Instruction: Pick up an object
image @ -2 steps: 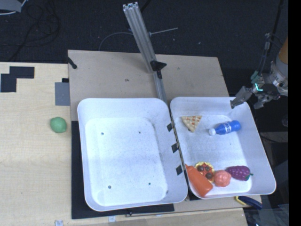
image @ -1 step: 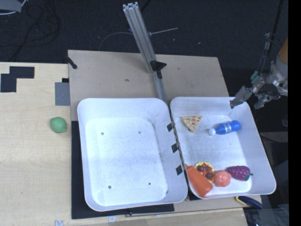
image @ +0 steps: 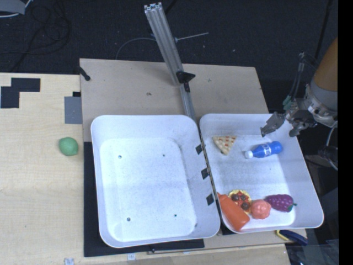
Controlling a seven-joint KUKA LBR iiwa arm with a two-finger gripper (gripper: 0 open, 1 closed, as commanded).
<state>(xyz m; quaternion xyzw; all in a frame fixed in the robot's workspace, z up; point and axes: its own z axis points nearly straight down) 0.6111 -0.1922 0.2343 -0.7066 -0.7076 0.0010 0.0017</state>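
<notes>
The right bin holds a blue bottle lying on its side, a pizza slice, an orange carrot-like piece, a small round decorated piece, a pink-red fruit and a purple bunch of grapes. My gripper hangs over the bin's far right corner, up and to the right of the blue bottle. Its fingers are spread apart with nothing between them.
The left bin lies beside the right one. A green ball rests on the wooden bench to the left of the bins. A slanted metal rail rises behind the bins.
</notes>
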